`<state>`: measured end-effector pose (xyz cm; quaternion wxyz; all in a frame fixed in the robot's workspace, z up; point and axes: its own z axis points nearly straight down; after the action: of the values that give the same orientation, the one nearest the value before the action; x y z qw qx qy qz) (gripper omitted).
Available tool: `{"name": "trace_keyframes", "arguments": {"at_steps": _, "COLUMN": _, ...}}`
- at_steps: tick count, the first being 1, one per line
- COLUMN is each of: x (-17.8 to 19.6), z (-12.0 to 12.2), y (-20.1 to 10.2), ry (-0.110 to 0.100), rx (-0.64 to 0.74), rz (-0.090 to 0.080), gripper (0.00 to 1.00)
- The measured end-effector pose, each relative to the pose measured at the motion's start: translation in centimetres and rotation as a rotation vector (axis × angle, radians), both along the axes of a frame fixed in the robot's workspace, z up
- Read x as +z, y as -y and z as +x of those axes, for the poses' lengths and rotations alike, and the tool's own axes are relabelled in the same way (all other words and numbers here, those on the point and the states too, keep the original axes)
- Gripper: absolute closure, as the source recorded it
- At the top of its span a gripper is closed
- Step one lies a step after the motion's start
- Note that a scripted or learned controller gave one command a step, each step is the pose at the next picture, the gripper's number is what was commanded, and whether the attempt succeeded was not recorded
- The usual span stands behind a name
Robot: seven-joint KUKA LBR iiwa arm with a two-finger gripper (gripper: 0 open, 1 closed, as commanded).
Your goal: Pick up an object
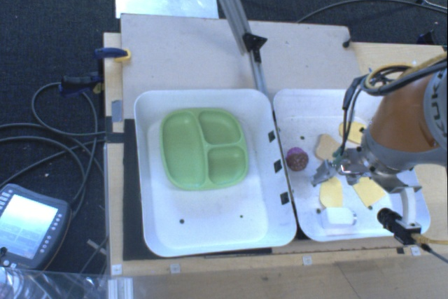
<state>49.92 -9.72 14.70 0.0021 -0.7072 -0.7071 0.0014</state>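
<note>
Foam pieces lay scattered in the right bin (287, 108), and the near front edge held a white block (338, 216); just behind it sat a yellow slab (332, 194), its long axis running front to back; a second yellow slab (369, 190) lay beside it toward the right edge, partly under the arm. Above these hung the gripper (324, 174), low over the bin's middle; whether it was spread or closed could not be told, and nothing was seen caught in it. In my judgement the nearest candidate was the first yellow slab, lying just in front of the tool, almost beneath it; a short drop toward the front edge would meet it. Farther toward the divider rested a small purple ball (297, 159), left of the tool and apart from it; behind lay a tan piece (325, 145) and another yellow piece (352, 131). In the left bin (147, 220) sat a green divided plate (204, 148).
</note>
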Motion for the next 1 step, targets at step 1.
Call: {"name": "trace_keyframes", "arguments": {"at_steps": 1, "x": -5.25, "z": -0.09, "y": -0.04, "ry": 0.000, "rx": 0.000, "rz": 0.001, "gripper": 0.00}}
